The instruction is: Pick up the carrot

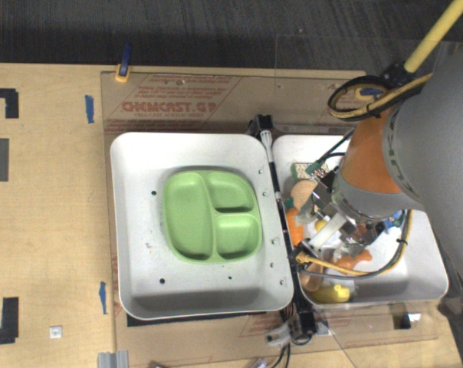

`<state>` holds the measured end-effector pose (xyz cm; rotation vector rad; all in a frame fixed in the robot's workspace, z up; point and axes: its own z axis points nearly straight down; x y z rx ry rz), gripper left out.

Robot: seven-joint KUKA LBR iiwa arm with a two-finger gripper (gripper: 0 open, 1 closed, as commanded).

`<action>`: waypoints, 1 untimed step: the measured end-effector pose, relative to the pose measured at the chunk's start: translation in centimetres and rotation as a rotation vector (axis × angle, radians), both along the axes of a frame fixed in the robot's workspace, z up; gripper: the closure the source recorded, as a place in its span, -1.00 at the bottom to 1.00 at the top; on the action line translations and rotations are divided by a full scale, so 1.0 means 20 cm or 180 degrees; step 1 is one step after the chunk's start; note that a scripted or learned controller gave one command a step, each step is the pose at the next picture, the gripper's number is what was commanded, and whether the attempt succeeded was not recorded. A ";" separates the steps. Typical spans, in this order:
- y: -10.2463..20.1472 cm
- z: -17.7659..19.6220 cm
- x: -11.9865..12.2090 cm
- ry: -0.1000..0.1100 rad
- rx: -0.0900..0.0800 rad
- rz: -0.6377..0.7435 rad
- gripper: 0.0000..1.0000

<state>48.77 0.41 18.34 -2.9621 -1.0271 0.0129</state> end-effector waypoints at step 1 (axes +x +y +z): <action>0.00 0.00 0.00 0.0000 0.0000 0.0000 -1.00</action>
